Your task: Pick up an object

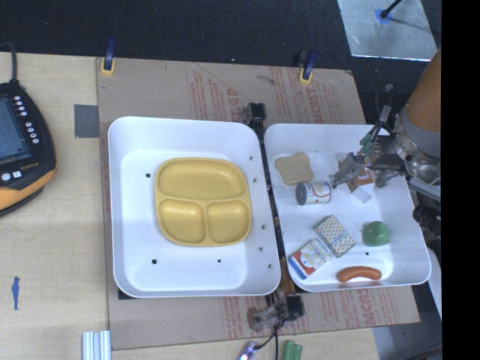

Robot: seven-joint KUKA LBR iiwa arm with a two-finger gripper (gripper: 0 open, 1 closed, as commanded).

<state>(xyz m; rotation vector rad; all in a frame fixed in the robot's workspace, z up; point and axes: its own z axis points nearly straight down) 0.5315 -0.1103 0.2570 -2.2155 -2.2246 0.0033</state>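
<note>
Item: gripper (358, 172), working over the upper part of the right bin (420, 272), reaching in from the right. State of the fingers: cannot tell; the metal parts are blurring together over a small brownish and white object that I cannot identify.

Candidates lying in the right bin:
- tan flat piece (293, 168), upper left.
- small can (313, 193), on its side, just below the tan piece and nearest the gripper.
- patterned box (334, 235), centre.
- red-and-white packet (308, 257), touching the box's lower left.
- green ball (376, 233), right.
- sausage (359, 274), near the front rim.

Left bin (120, 201): holding a yellow divided tray (202, 200).

Handling note: the gripper is probably closing in on a grasp. Descending squarely over one isolated item is advisable; the can may roll, so the fingers should be spanning its sides.
</note>
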